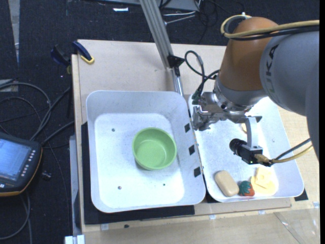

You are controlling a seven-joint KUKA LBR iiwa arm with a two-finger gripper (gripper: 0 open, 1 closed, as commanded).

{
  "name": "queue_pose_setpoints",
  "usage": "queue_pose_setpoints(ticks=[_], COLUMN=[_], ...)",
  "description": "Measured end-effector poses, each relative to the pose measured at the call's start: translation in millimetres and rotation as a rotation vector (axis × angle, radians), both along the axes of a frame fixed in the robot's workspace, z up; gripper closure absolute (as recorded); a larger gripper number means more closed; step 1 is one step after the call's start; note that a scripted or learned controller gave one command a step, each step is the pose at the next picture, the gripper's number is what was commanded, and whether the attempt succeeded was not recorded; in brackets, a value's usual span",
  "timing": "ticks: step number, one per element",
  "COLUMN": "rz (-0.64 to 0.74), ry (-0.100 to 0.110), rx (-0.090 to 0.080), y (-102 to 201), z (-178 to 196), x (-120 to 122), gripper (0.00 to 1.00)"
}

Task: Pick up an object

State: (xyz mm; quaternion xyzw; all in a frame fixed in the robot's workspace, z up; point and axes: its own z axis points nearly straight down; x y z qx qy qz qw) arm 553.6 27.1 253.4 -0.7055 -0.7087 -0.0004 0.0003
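Observation:
A green bowl point(154, 148) stands upright in the middle of the left bin point(109, 187). In the right bin point(218, 151) a tan oblong piece point(226, 182) lies at the front. A small red and green object point(246, 188) sits right of it, touching a pale yellow object point(265, 181). My gripper point(201, 118) hangs over the right bin's far left side, close to the wall between the bins, well behind those three things. The grey and orange arm hides the bin's back right part.
A slanted metal pole point(158, 32) rises from behind the bins' shared wall. A blue and yellow clamp point(81, 51) lies on the bench's far left corner. A black unit with a cable point(245, 151) hangs off the wrist above the right bin.

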Motion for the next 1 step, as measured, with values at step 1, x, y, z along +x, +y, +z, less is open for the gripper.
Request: queue_pose_setpoints(ticks=[1], rz=[-0.001], ry=[0.001], rx=[-0.001], y=[47.9], z=[-5.4], x=[13.8], gripper=[1.0])
